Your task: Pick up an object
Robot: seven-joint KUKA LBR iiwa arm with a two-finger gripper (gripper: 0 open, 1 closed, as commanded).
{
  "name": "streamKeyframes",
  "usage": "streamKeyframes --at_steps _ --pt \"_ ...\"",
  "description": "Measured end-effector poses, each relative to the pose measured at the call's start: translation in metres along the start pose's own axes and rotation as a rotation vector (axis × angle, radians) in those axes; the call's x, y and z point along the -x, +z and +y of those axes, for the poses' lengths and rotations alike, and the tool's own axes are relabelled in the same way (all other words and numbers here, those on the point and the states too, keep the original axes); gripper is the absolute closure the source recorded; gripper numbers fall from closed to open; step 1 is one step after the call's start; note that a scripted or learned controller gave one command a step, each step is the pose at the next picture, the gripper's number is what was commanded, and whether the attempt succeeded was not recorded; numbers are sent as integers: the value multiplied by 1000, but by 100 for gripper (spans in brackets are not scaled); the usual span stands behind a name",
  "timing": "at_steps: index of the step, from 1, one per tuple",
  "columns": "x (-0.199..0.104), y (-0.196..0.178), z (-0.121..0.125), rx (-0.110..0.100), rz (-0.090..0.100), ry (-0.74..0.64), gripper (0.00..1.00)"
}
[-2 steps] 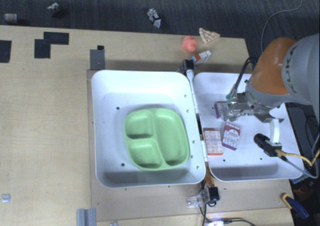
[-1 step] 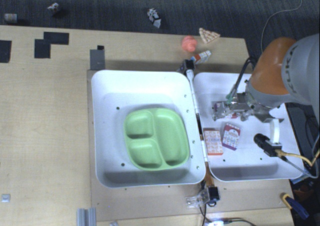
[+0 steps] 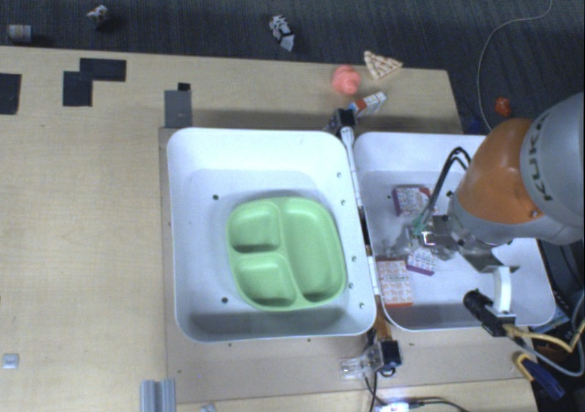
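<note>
The right bin [image 3: 521, 305] holds a few small objects. A purple and pink packet [image 3: 409, 197] lies near its back left. A red and white patterned card [image 3: 395, 283] leans against the front left wall. A small purple and white item [image 3: 421, 262] sits just behind the card. My gripper [image 3: 419, 235] hangs low over the bin's left half, right above the small purple item and in front of the packet. The grey wrist and orange band [image 3: 498, 184] cover the bin's middle and right.
The left bin [image 3: 196, 218] holds a green divided plate [image 3: 286, 251]. A ridge [image 3: 356, 209] separates the two bins. Behind the bins on the bench lie a pink ball [image 3: 345, 79], a pizza-slice toy [image 3: 382, 64] and a small tube [image 3: 366, 105]. Cables hang off the front right.
</note>
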State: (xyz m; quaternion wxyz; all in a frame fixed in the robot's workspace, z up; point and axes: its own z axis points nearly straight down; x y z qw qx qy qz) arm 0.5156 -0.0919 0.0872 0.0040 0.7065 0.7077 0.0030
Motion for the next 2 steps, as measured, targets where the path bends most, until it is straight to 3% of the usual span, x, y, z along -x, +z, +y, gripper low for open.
streamKeyframes --at_steps 1,2 --pt "0 -11 2 6 -1 -2 100" --pt "-60 -112 -19 -5 3 -3 100"
